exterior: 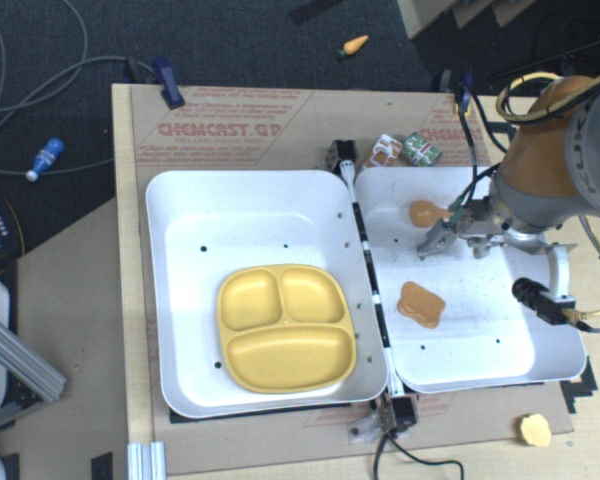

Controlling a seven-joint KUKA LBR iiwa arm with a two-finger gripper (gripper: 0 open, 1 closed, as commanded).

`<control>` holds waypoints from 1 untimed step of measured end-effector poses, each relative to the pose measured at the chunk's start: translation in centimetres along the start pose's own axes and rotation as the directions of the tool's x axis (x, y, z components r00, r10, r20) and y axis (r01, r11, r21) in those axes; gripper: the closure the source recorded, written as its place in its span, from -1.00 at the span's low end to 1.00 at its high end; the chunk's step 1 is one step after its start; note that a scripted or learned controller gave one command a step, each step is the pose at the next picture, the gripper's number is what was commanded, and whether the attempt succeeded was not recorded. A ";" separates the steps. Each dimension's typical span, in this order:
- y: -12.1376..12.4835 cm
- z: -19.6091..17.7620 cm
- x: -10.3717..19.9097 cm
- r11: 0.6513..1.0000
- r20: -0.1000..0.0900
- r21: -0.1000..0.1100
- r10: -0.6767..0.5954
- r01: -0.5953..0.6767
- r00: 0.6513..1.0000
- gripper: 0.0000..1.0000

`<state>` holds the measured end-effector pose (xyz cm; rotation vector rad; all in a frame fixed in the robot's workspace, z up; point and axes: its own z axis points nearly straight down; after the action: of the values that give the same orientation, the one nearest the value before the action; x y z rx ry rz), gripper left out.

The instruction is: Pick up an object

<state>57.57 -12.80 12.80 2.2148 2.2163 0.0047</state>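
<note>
White plastic makes both shallow bins, which stand side by side on a cardboard-covered bench (130,268) and touch along a dark middle seam. The left bin (180,208) holds a yellow divided plate (285,328) with three compartments, lying low in the bin, with bare white floor above it and to its left. The right bin (500,358) has much free floor in its lower half. The grey arm with the orange band (545,163) comes in from the right and covers the upper right part of this bin. Its gripper (460,240) hangs over the upper middle of the right bin, and its two fingers seem spread apart, with nothing between them. A small orange-tan lump (425,213) lies just beside the gripper, to its upper left, near the top wall of the bin; whether it touches a finger, I cannot tell. A brown flat piece, like a cookie (421,304), lies on the bin floor below the gripper, apart from it and not far from the middle seam. A black connector (538,300) hangs at the right side of this bin. Outside the bins, small crumpled packets (405,150) rest on the bench above the right bin, and a yellow piece (534,429) lies near the lower right corner.
</note>
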 end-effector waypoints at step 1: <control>-4.0 4.5 1.6 1.000 -0.006 0.012 0.002 -0.002 1.000 -1.00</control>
<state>53.59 -11.20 8.27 2.2263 2.2224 -0.0016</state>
